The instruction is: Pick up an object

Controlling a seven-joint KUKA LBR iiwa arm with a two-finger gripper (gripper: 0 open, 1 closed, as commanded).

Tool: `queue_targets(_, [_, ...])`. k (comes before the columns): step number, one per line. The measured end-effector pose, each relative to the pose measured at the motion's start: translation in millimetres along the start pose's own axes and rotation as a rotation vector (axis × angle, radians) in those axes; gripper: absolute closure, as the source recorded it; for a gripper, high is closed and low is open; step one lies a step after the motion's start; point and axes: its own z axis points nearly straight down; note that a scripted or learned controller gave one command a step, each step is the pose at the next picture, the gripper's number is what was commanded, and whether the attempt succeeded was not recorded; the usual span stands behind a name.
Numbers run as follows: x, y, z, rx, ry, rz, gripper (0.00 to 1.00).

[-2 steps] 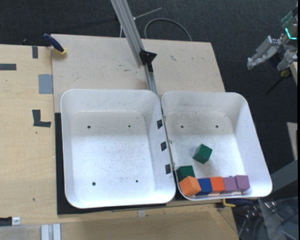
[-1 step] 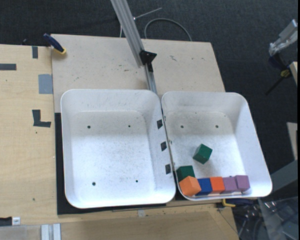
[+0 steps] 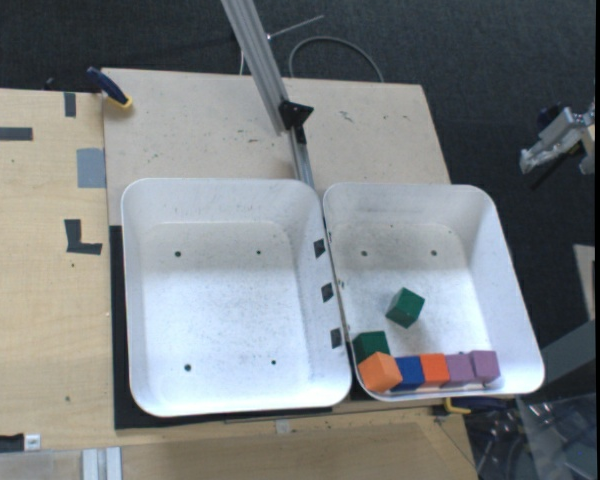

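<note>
1. At the far left, a blue and yellow clamp [image 3: 110, 86] lies at the back corner of the bench [image 3: 180, 128], with grey tape patches [image 3: 90, 166] on the board beside it.
2. There are two white bins, touching along their inner walls. The left bin [image 3: 140, 268] comes first.
3. A metal rail [image 3: 260, 53] slants down from the top of the view to the seam between the bins.
4. The right bin [image 3: 480, 218] holds seven blocks, all in its near half.
5. There are two green blocks. One green cube [image 3: 406, 307] sits alone and tilted near the bin's middle. The other green block [image 3: 371, 345] is by the near-left corner.
6. Along the near wall, five blocks stand in a row, side by side. From the left they are an orange block [image 3: 381, 372] just in front of the second green one, one blue block [image 3: 410, 371], a second orange block [image 3: 435, 369], and two purple blocks [image 3: 461, 368] [image 3: 485, 366].
7. At the far right, the gripper [image 3: 558, 140] hangs off the bench, well apart from both bins and every block. It touches nothing. Whether it is released or clenched cannot be made out here.
</note>
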Motion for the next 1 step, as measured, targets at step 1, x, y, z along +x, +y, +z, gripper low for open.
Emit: queue_targets(1, [61.5, -52.6, -65.2, -0.014, -0.002, -0.007, 0.0])
